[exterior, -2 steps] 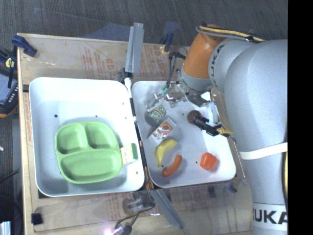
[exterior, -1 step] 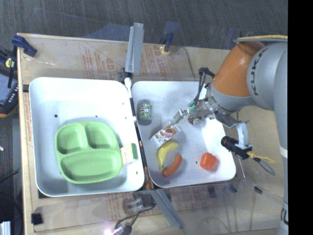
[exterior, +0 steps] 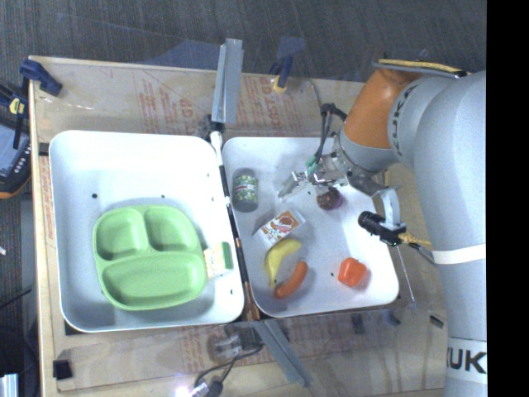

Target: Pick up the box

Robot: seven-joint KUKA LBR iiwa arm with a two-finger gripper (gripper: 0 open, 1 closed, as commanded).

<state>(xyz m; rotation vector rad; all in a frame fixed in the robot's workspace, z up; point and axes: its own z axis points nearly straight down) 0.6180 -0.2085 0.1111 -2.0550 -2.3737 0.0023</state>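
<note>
Worktop (exterior: 124, 98): pale wood, carrying two shallow white bins side by side. Left bin (exterior: 74, 160): holds a green divided plate (exterior: 150, 256) with three compartments, lying flat, well to the left of the jaws and lower in the view; a small pale green-and-white item (exterior: 217, 259) rests at the plate's right edge, against the bin wall. Right bin (exterior: 376, 296): holds the remaining items. Small dark can (exterior: 245, 188): upright, near the bin's left wall, to the left of the jaws at about their level. Box (exterior: 278, 227): small, white with red and orange print, tilted on the bin floor, below and slightly left of the jaws, apart from them and not held. Banana (exterior: 281, 259): yellow, just below the box, touching or nearly touching it. Reddish-orange sausage-shaped item (exterior: 291, 280): lies against the banana's lower end. Jaws (exterior: 310, 176): metallic, low over the upper middle of the right bin; their width cannot be told, and nothing is seen between them. Dark purple round item (exterior: 331, 198): just right of and below the jaws. Red-orange pepper-like item (exterior: 351, 273): well below and right of the jaws. Arm (exterior: 430, 122): grey with an orange band, entering from the right.
</note>
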